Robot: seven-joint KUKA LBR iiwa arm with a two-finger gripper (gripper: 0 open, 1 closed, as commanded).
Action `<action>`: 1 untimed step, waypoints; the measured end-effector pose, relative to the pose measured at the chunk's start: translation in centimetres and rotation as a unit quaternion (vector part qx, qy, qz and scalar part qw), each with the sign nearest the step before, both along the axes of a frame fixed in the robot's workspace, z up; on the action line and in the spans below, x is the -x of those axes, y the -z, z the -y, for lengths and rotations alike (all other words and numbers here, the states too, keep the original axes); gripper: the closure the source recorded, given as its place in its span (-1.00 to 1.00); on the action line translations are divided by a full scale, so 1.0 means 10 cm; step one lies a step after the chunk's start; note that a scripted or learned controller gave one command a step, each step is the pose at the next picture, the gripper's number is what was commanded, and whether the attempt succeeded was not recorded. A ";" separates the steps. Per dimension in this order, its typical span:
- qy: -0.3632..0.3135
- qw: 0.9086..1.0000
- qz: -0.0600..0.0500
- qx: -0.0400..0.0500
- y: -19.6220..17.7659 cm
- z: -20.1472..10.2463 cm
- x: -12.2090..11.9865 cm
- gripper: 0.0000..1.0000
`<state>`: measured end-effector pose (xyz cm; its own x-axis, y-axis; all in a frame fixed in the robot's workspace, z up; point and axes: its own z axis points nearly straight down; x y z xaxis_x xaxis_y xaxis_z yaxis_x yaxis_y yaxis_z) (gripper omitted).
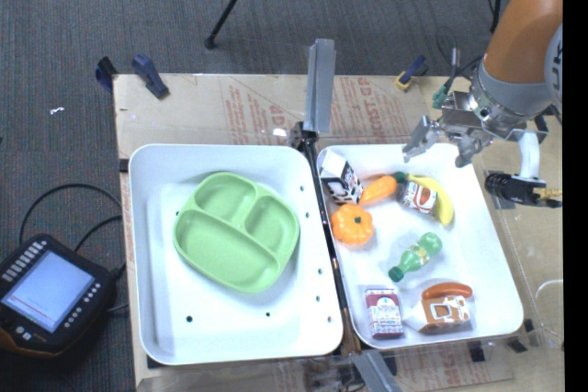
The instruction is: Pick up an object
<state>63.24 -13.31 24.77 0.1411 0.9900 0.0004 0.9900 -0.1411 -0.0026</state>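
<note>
My gripper (441, 145) hangs over the far edge of the right bin (496, 239), open, its two fingers spread with nothing between them. Just below it lie a yellow banana (444, 200) and a small red-and-white can (418, 196). Further left are an orange carrot (378, 189) and a black-and-white milk carton (338, 179). An orange pumpkin (353, 225) sits by the bin's left wall. A green bottle (414, 257) lies mid-bin. At the near edge rest a red box (383, 312) and an orange hot-dog pack (447, 306).
The left bin (152, 289) holds a green divided plate (237, 229). A grey post (321, 87) rises between the bins at the back. Clamps (149, 75) grip the bench's far edge. A teach pendant (46, 294) lies on the floor at left.
</note>
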 end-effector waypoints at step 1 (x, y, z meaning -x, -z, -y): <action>0.020 1.000 -0.001 0.000 0.47 0.33 0.41 -1.00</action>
